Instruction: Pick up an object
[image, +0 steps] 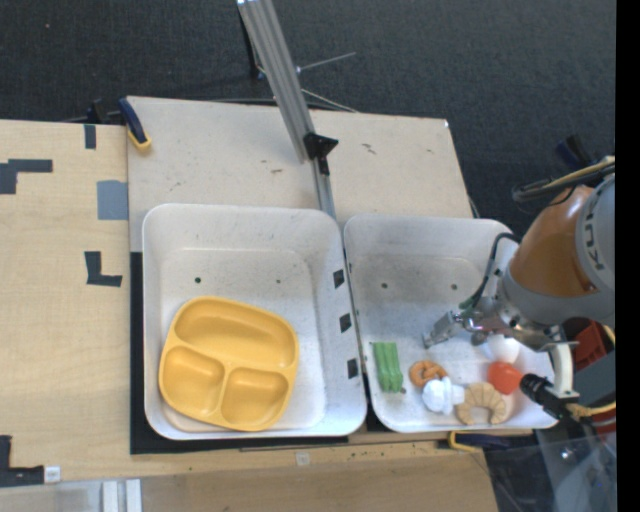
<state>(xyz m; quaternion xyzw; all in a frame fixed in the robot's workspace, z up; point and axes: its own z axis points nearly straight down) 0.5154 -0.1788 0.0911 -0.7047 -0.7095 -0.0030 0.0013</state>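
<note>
A croissant (487, 402) lies low in the right bin (400, 250); the gripper (447, 328) hovers above, fingers apart, holding nothing.

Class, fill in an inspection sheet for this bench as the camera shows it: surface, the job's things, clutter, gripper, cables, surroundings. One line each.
Surface: two white bins side by side, left bin and right bin, on a pale board.
Job's things: green block, pretzel, white piece, croissant, red piece, all at the right bin's near end.
Clutter: yellow divided tray in the left bin.
Gripper: gripper low over the right bin, beside the pretzel; nothing seen between its fingers.
Cables: thin yellow cable along the right bin's near rim.
Surroundings: dark carpet, slanted metal pole.
</note>
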